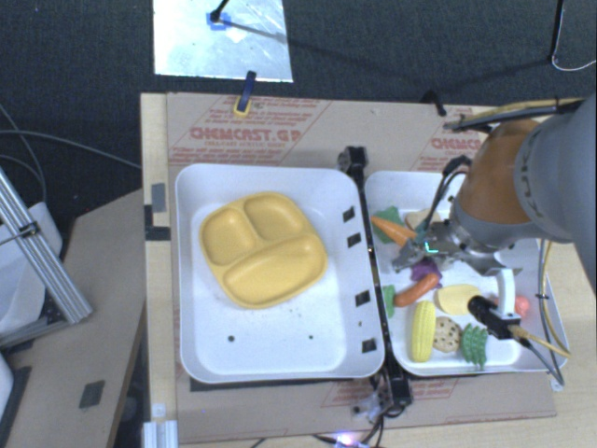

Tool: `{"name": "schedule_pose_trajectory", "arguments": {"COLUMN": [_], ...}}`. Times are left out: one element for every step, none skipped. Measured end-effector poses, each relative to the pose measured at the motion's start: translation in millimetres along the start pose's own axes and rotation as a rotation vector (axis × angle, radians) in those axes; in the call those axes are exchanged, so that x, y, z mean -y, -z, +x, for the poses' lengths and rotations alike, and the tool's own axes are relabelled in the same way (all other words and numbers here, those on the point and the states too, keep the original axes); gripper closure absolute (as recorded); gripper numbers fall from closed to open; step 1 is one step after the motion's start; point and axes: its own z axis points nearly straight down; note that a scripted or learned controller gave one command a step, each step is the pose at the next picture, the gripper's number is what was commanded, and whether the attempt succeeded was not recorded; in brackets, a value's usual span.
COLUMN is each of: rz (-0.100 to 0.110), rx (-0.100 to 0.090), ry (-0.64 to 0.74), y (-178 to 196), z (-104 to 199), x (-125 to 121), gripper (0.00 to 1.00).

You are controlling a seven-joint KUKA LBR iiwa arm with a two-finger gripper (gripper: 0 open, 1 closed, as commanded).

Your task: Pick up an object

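You have the arm (522, 180) reaching in from the right, low over the right bin (536, 360), with the gripper (422, 253) down among the toy food near that bin's middle. Whether it is apart, together or clamped on anything cannot be told here: the wrist covers it and only a small green light and some dark metal show. Judged from this, the step in hand is the descent or the grasp itself, not yet a lift. The candidate objects sit tight around the tool: an orange carrot (394, 231) just up and left of it, a purple piece (426, 273) touching or just under it, an orange sausage-shaped piece (415, 291) just below, then a pale yellow slice (458, 299), a corn cob (423, 331), a cookie (446, 336) and a green leafy piece (475, 344) nearer the front rim. The next move calls for closing on 1 item only, likely the purple one, then rising straight so neighbours are not dragged; you should confirm a piece between the jaws before calling it a pick. The left bin (191, 250) bears a yellow 3-compartment plate (263, 248), well apart from the action. Readable writing: the brown board (308, 124) under both bins carries red print, "CHEMCAST" followed by what looks like "GP"; a second red mark at the right is too covered to read.
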Motion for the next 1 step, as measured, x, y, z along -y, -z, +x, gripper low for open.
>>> {"name": "schedule_pose_trajectory", "arguments": {"rz": [-0.002], "rx": [-0.001], "ry": [0.0], "y": [10.7], "z": [0.1], "x": [-0.7], "gripper": [1.0]}}
